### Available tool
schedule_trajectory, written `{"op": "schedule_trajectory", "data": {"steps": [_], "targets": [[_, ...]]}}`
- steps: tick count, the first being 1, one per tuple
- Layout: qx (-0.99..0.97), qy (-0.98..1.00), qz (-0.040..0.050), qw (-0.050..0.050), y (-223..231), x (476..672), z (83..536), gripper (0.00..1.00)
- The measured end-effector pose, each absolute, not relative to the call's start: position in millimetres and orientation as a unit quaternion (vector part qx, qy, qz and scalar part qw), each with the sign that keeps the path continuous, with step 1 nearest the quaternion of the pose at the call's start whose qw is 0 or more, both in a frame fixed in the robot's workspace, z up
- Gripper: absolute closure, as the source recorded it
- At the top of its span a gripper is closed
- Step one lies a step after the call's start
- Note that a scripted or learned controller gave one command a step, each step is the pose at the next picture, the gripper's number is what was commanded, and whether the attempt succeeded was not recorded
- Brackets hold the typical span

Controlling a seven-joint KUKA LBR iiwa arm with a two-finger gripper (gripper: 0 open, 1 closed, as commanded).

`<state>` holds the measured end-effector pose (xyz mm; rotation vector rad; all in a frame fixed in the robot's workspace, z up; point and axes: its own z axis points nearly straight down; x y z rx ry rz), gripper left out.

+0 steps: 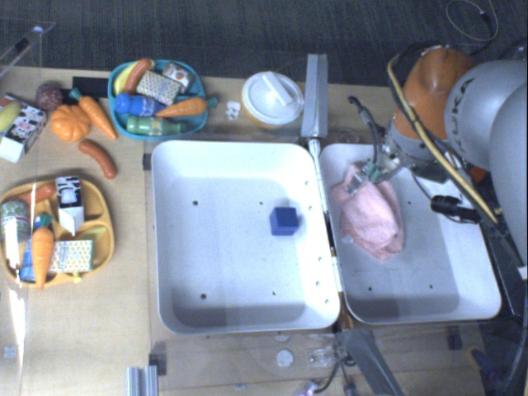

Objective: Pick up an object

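A small blue cube (285, 220) lies near the middle of the left white bin (190, 304). A pink, soft, lumpy object (373, 215) rests in the left half of the right bin (462, 295). The arm comes in from the upper right, and my gripper (368, 174) is down at the pink object's far top edge, touching it or just above it. The wrist and cables hide the gripper's tip.
A raised divider (326, 221) separates the two bins. On the bench to the left stand a blue bowl of toy food (157, 99), a yellow plate of toy food (58, 233) and loose toy vegetables (82, 126). A white lidded cup (272, 97) sits behind the left bin.
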<state>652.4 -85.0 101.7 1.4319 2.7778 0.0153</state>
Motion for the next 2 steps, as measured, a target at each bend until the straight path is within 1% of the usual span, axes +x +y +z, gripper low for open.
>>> {"op": "schedule_trajectory", "data": {"steps": [1, 2], "targets": [[0.602, 0.799, 0.0012, 0.002, -45.6, 669.7, 185.5, 1.0], [0.451, 0.892, 0.0014, 0.004, -90.0, 670.0, 270.1, 1.0]]}}
